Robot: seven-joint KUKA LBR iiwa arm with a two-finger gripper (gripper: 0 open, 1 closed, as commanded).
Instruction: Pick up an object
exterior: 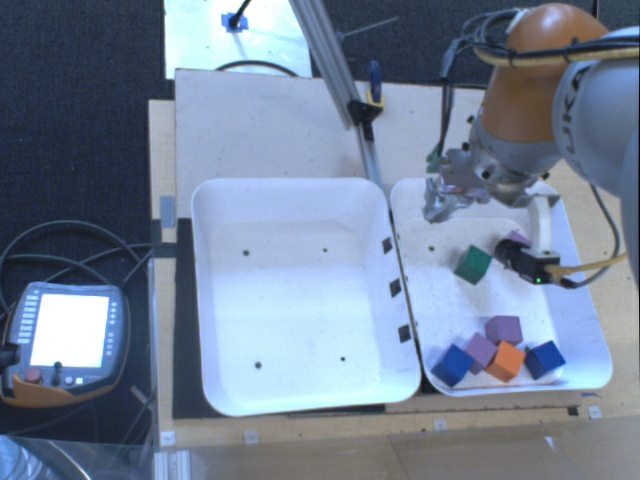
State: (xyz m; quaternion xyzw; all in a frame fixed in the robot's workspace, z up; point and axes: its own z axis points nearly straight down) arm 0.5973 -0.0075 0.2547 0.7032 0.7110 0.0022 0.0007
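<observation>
Presently the green cube (473,264) lies alone mid-floor in the right bin (590,363), open floor on every side. Gripper (440,206) hangs above the bin's far left part, near the dividing rims; its state cannot be told. Along the near wall cluster two blue cubes (452,364), two purple, one orange (505,360). Left bin (215,298) adjoins.
</observation>
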